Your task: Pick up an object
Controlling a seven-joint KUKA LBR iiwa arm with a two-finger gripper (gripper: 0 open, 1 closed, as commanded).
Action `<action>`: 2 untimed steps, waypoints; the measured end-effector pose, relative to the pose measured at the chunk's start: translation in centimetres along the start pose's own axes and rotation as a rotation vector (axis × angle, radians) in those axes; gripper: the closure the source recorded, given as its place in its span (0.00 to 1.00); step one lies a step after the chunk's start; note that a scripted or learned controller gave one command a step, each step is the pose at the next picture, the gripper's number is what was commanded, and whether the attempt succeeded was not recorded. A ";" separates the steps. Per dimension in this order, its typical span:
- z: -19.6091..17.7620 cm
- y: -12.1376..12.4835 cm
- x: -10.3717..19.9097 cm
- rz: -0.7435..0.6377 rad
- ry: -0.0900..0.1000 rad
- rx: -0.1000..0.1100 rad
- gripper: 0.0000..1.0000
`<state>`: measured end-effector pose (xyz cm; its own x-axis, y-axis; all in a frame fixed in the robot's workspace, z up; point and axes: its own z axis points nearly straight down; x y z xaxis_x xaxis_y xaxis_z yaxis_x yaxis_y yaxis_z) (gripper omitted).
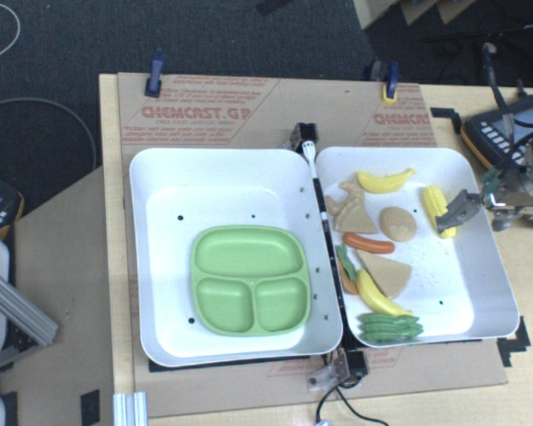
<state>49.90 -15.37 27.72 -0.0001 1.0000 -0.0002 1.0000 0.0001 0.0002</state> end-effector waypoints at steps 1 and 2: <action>-3.1 -2.0 10.5 -0.010 0.003 -0.002 0.00; 2.7 -2.1 19.8 -0.010 0.003 0.009 0.00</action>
<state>47.81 4.45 25.01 -0.0102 0.9999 0.0030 0.9999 0.0102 -0.0087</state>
